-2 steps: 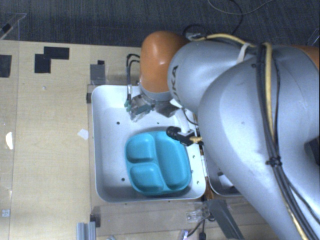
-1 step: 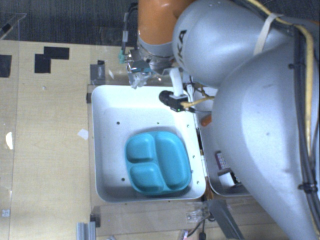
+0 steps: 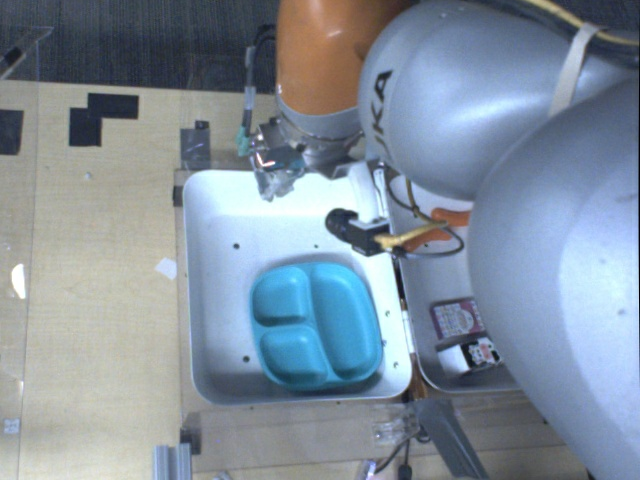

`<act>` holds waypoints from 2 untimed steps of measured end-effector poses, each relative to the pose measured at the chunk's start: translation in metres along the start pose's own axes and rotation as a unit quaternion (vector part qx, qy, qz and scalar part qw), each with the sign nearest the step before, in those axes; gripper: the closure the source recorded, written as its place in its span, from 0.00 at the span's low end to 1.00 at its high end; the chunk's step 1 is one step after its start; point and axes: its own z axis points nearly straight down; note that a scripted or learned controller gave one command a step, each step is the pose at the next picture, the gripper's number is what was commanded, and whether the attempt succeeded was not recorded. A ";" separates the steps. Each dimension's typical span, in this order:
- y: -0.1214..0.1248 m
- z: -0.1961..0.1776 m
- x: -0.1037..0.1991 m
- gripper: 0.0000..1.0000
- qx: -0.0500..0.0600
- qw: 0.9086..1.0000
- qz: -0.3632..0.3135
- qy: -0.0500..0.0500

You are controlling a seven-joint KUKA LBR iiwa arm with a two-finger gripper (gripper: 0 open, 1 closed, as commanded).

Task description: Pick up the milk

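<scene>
Over the far rim of the left shallow white bin [image 3: 200, 298] we see the hand [image 3: 272, 171], its fingers too blurred to tell how they stand. Below it lies a light-blue three-compartment plastic tray [image 3: 315, 323]. Well to its right, the small dark-red milk carton [image 3: 457, 318] lies in the right bin [image 3: 432, 373].

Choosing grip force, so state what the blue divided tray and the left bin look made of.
Blue divided tray: probably moulded plastic, one even colour, rounded compartment edges, soft sheen. Left bin: likely white plastic or coated metal, smooth, matte to slightly glossy, with small dark holes in the floor. The picture cannot settle which.
</scene>
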 end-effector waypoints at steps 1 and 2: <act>-0.024 -0.107 0.002 1.00 0.000 0.995 0.095 0.000; -0.106 -0.097 0.037 1.00 0.002 0.975 0.224 0.000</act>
